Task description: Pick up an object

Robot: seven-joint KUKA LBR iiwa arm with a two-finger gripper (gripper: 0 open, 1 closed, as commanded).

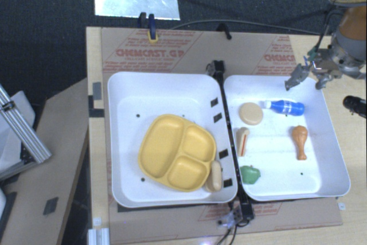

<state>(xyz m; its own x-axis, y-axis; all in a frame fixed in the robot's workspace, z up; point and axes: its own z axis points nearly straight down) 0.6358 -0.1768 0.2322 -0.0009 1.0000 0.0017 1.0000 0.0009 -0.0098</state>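
The blue bottle (283, 106) lies on its side in the upper part of the right bin (332, 149), right of frame centre. Above it, over the bin's upper rim, the gripper (307, 75) hangs with its jaws spread, pinching nothing. A round biscuit (250, 113), a hot dog (242, 141), a green pepper (250, 174) and a drumstick (300, 140) share that bin. The left bin (123, 123) holds a yellow tray (176, 152) with a bread roll (215, 175) touching its lower right edge.

Smooth, faintly glossy white plastic is seen in both bins (172, 86) — the yellow tray (172, 149) looks matt plastic. The blue bottle (284, 106) is shiny. Printed cardboard (166, 49) lies beneath, on a matt wooden table (63, 140).
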